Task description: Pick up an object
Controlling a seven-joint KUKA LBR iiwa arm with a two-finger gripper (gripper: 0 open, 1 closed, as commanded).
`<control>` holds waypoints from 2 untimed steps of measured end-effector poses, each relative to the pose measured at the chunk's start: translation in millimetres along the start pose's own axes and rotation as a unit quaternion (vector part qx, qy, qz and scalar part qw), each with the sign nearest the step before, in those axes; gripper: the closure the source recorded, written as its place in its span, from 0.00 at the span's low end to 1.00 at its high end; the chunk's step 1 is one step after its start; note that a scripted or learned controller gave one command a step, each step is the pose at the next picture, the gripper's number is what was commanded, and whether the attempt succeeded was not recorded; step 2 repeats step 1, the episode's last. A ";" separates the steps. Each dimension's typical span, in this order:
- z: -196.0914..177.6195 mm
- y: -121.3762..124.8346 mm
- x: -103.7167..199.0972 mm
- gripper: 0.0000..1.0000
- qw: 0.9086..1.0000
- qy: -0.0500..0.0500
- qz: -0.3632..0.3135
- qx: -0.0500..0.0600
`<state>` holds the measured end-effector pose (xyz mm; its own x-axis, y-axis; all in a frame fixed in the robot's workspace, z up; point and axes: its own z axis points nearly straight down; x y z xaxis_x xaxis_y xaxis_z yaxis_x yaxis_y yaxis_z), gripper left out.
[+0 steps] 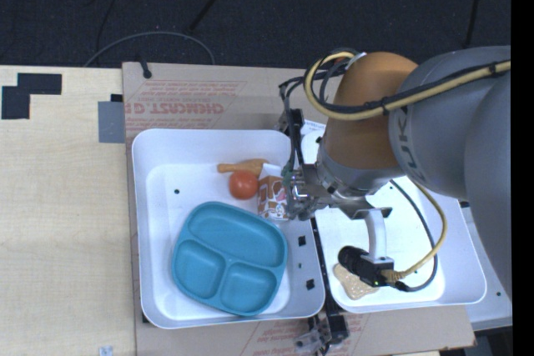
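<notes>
Hovering at the left bin's point(143, 179) right edge, the gripper point(294, 194) is reaching toward a small packet point(271, 198); its grip I cannot tell; nothing is visibly being held.

Printed cardboard sheet point(209, 100) under the bins; black cables point(150, 37) behind

The two bins point(154, 179) were white. In the left one lay a blue divided plate point(229, 257), and above it a red tomato point(244, 184) and an orange carrot point(242, 167). Beside these sat a small packet point(273, 198) patterned in brown and white. The arm point(434, 121) at right was grey with an orange band point(367, 108), trailed by yellow and black cables point(334, 67). A tan cracker-like piece point(355, 283) lay in the right bin.
</notes>
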<state>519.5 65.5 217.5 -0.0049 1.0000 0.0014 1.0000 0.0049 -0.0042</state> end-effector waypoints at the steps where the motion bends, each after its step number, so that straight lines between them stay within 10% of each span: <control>1: 0.8 -6.5 44.7 1.00 1.000 0.000 0.001 0.000; 2: 0.8 -6.5 44.7 1.00 1.000 0.000 0.001 0.000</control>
